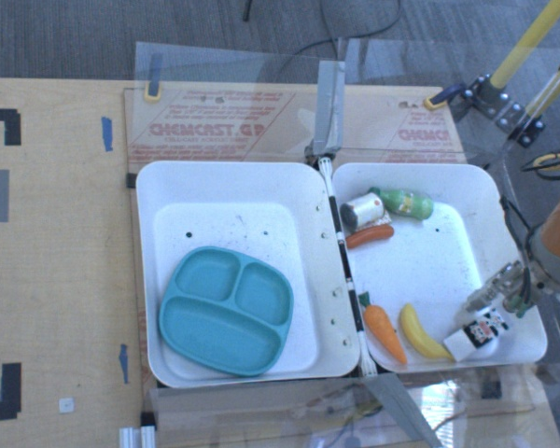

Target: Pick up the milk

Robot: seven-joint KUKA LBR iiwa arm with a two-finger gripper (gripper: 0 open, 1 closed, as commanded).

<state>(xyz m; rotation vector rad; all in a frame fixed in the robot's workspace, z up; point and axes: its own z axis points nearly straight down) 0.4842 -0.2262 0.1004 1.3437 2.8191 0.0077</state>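
The milk [478, 333] is a small white carton with black cow patches. It lies on its side in the near right corner of the right bin [420, 250], against the rim. My gripper [494, 296] hangs just above and behind the carton, reaching in from the right edge of the camera view. The carton's far end sits right below the gripper tip, and I cannot tell if they touch.
A yellow banana [422, 334] and an orange carrot [385, 332] lie left of the milk. At the far side lie a metal can [362, 211], a green bottle [406, 203] and a thin orange stick [370, 236]. The left bin [168, 194] holds a teal divided plate [226, 310].
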